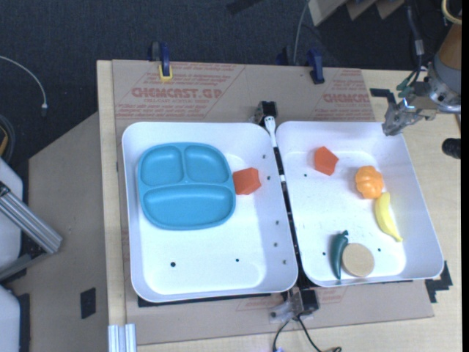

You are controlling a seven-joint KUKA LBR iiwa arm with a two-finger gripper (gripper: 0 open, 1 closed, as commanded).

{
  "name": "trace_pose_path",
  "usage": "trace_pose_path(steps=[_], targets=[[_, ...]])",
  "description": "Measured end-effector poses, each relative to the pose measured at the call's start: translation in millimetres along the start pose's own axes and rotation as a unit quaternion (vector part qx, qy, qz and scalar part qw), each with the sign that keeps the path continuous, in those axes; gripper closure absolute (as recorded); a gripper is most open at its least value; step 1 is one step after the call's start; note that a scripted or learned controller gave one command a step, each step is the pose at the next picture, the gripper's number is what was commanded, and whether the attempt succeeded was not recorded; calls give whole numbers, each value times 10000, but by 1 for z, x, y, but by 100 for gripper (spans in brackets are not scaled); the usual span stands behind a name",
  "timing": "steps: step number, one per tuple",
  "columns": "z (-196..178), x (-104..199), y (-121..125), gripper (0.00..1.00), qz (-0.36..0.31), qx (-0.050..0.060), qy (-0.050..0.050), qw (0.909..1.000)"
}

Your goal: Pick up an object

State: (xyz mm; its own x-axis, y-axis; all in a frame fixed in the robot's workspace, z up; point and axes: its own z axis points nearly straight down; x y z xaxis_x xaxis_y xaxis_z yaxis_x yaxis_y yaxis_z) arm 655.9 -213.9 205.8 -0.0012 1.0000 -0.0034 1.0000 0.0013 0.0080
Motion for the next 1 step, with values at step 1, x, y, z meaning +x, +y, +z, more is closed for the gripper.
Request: trace_pose_path(steps=[1], targets=[[-46,-4,-3,100,5,7,1,10000]])
